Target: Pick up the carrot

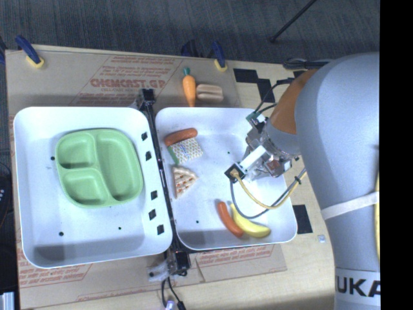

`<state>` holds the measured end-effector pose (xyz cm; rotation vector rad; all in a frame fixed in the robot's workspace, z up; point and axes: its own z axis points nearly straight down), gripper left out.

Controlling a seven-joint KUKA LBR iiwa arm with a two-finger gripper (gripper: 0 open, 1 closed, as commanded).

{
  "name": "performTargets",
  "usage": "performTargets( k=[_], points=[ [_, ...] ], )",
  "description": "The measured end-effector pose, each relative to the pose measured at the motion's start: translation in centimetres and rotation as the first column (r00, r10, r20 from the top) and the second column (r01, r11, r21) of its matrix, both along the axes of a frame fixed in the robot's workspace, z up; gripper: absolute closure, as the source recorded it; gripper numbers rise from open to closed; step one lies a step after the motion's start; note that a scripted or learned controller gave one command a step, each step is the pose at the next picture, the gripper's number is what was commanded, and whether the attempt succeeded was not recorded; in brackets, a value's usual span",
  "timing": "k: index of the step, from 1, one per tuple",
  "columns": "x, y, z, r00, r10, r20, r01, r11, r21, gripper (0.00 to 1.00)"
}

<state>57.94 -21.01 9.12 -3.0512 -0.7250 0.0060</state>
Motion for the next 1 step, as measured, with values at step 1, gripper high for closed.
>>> performTargets(
  k=[1],
  points=[
    [-5.45,-0.05,0.03,0.990,0.141,0.001,-0.141,0.990,0.000,1.00]
  ],
)
